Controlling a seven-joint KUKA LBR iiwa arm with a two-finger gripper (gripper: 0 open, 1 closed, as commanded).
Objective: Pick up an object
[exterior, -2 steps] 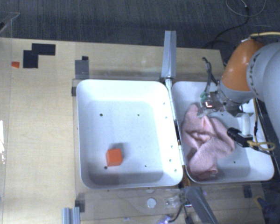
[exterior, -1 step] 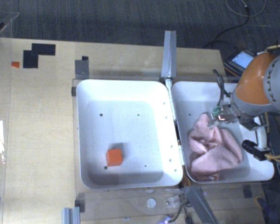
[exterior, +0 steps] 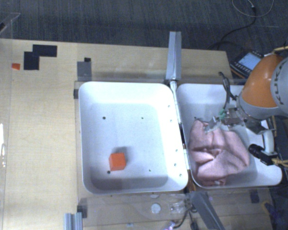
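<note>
cloth (exterior: 216, 153) looks soft and light; we would pinch a raised fold. claw (exterior: 220, 121) sits at its top edge, grip unclear.

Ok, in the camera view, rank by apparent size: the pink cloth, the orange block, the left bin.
1. Left bin, largest.
2. Pink cloth, crumpled in the right bin.
3. Orange block, smallest.

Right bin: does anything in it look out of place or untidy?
The pink cloth lies crumpled in a heap in the right bin, its top edge bunched under the claw. Nothing looks spilled or damaged.
</note>
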